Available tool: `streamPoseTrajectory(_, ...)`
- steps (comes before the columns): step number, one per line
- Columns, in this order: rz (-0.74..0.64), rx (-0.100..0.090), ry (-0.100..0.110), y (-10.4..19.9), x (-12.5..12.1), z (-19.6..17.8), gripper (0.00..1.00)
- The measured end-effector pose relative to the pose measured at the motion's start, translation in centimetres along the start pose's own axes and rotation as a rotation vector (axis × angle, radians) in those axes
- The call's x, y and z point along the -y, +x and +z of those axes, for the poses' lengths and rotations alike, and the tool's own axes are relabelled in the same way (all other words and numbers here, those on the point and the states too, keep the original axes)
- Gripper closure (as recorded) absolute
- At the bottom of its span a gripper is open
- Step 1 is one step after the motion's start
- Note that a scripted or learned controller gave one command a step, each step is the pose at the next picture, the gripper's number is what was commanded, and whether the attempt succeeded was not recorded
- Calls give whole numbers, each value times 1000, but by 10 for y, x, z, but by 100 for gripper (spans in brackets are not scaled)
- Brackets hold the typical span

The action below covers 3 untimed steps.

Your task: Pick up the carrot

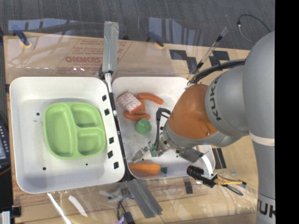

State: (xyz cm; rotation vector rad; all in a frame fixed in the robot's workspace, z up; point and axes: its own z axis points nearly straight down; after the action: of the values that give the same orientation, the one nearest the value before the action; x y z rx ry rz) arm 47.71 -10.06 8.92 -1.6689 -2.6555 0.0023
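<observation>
The carrot [145, 169], orange with a green stem end on its right, lies along the front wall of the right bin [180, 83]. My gripper [152, 150] hangs just above and behind the carrot, near its middle, under the orange wrist band [189, 113]. The arm's bulk hides the bin's right half. Nothing shows in the gripper's grasp.
Behind the gripper in the right bin lie a green round piece [143, 126], a red and white box [130, 102] and two orange-red sausage-shaped pieces [150, 97] [136, 116]. The left bin [23, 97] holds a green compartment tray [74, 129].
</observation>
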Motion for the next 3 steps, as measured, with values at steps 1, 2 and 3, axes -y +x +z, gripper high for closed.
streamPoseTrajectory(1, 323, 4, -6, 6, -3, -170, 0)
streamPoseTrajectory(2, 268, 1, 1, 58, -26, -101, 0)
streamPoseTrajectory(3, 342, 3, -2, 11, -4, -102, 0)
